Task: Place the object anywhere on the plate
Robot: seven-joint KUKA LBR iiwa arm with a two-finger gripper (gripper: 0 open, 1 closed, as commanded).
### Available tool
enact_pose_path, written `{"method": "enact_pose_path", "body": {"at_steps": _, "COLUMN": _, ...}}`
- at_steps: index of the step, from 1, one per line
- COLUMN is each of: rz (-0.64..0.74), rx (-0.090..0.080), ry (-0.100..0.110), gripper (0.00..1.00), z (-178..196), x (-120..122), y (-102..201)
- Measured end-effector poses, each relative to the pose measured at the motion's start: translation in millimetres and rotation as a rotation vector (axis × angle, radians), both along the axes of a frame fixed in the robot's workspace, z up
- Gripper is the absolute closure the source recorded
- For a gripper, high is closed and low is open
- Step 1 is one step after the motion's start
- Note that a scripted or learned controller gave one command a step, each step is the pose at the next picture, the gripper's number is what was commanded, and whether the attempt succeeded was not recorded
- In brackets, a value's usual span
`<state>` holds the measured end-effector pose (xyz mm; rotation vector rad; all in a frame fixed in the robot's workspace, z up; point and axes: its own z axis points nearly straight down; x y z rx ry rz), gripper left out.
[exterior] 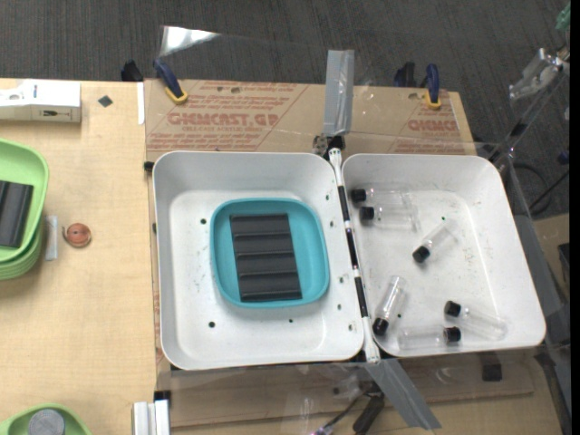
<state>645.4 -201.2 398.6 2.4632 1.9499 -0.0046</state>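
A teal square plate (223, 247) lies in the middle of the left white bin (181, 333). A black ribbed block (265, 256) rests flat on the plate, roughly centred. In the right white bin (512, 243) lie several clear vials with black caps. Two of them (381, 195) are near the bin's back left. One vial (431, 241) sits tilted in the middle. Another vial (390, 302) lies at the front left, and two more (471, 314) are at the front right.
A cardboard sheet (227, 116) held by blue and yellow clamps (169, 80) lies under both bins. On the wooden bench to the left are a green tray (23, 220), a white box (41, 102) and a small orange disc (78, 235).
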Motion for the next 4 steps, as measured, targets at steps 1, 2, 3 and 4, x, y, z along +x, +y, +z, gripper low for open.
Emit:
{"method": "enact_pose_path", "body": {"at_steps": 1, "rz": 0.000, "rx": 0.000, "ry": 0.000, "gripper": 0.00, "z": 0.0, "x": 0.0, "y": 0.0}}
{"method": "enact_pose_path", "body": {"at_steps": 2, "rz": 0.000, "rx": 0.000, "ry": 0.000, "gripper": 0.00, "z": 0.0, "x": 0.0, "y": 0.0}}
{"method": "enact_pose_path", "body": {"at_steps": 3, "rz": 0.000, "rx": 0.000, "ry": 0.000, "gripper": 0.00, "z": 0.0, "x": 0.0, "y": 0.0}}
{"method": "enact_pose_path", "body": {"at_steps": 4, "rz": 0.000, "rx": 0.000, "ry": 0.000, "gripper": 0.00, "z": 0.0, "x": 0.0, "y": 0.0}}
